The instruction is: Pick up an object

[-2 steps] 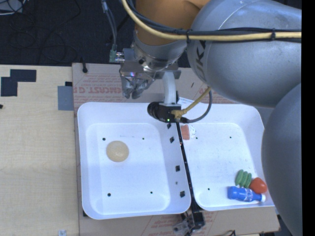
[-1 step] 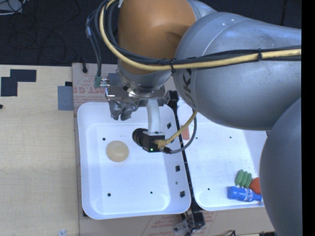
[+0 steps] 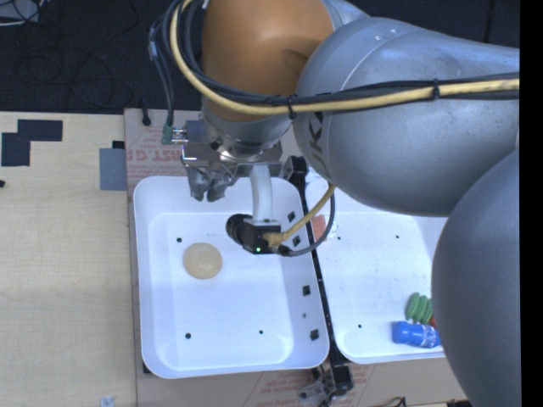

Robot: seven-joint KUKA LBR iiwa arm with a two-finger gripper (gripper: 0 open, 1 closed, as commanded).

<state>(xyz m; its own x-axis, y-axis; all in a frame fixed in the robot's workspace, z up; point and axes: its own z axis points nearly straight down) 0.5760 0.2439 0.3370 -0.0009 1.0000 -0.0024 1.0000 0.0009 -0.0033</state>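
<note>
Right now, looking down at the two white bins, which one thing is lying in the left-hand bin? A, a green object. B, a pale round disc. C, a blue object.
B: the pale round disc lies alone on the floor of the left-hand bin, while the blue object and the green object sit in the right-hand bin.

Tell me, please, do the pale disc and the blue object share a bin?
No, the pale disc lies in the left bin, the blue object in the right bin.
</note>
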